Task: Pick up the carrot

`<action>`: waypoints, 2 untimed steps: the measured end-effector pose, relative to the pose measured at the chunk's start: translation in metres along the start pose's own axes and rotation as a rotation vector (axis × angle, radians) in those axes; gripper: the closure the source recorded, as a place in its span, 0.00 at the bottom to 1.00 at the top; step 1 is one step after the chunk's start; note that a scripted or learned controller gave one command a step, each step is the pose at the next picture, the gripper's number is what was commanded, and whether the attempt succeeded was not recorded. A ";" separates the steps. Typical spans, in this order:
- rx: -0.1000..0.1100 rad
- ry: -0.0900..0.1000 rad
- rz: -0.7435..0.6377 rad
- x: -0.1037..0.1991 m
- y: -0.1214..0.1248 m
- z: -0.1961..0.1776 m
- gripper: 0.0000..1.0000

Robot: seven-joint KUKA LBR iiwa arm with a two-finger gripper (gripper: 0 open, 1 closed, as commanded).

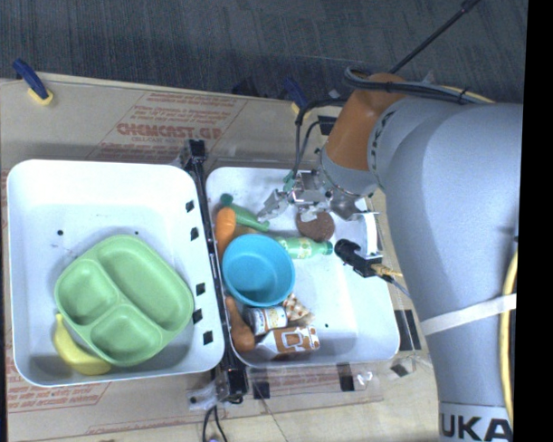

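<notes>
The arm reaches in from the right, its gripper (pixel 291 200) low over the right bin's (pixel 368 332) far end, fingers spread and holding nothing. The carrot (pixel 225 228) lies by the bin's left wall, touching the blue bowl (pixel 257 268).

Arm: grey, orange band, reaching in over the right bin (pixel 381 332)
Gripper (pixel 291 200): low near that bin's far wall, fingers apart, nothing between them
Carrot (pixel 225 228): by the bin's left wall, just past the blue bowl (pixel 257 269)
Brown round thing (pixel 315 226): just beside the gripper
Left bin (pixel 42 189): green divided plate (pixel 124 296) resting on a yellow object (pixel 73 353)
</notes>
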State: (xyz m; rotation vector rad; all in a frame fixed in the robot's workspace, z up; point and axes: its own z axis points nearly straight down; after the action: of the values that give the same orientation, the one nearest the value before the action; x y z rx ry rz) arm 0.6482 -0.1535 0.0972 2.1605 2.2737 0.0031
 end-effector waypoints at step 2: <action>0.012 0.000 0.431 0.055 0.011 -0.003 0.00</action>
State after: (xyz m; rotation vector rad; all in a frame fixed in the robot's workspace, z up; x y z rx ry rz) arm 0.6568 -0.0985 0.1003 2.6040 1.7643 -0.0082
